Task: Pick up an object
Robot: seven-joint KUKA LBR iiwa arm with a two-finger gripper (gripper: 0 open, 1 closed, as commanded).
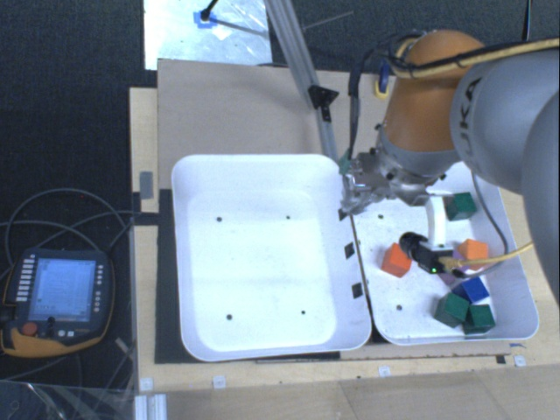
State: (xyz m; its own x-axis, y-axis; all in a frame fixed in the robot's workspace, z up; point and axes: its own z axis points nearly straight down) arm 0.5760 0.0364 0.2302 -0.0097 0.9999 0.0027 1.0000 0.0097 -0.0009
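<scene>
Nearest us, at the 5 o'clock corner of the right bin point(525, 318), we see two dark green blocks point(464, 313) touching each other. A blue block point(475, 289) sits just behind them at their 12 o'clock. Further in lie an orange cube point(396, 260) towards the bin's left wall and a second orange block point(472, 250) at its 3 o'clock, well apart from it. Furthest back, a lone green block point(459, 206) rests near the bin's right side.

The left bin point(188, 234) shows us bare white floor with a few dark dots.

The pincer point(352, 199) hangs at the ridge where the two bins meet, towards the far end of that ridge. We cannot tell whether it is open or closed, and we see nothing held in it.

We judge that the coming move turns on the orange cube as the closest candidate. It lies at about 5 o'clock from the pincer, near but apart, with clear floor around it. It looks roughly cubic, so we read no long axis to align with. The other blocks all lie further off, between 3 and 5 o'clock.
</scene>
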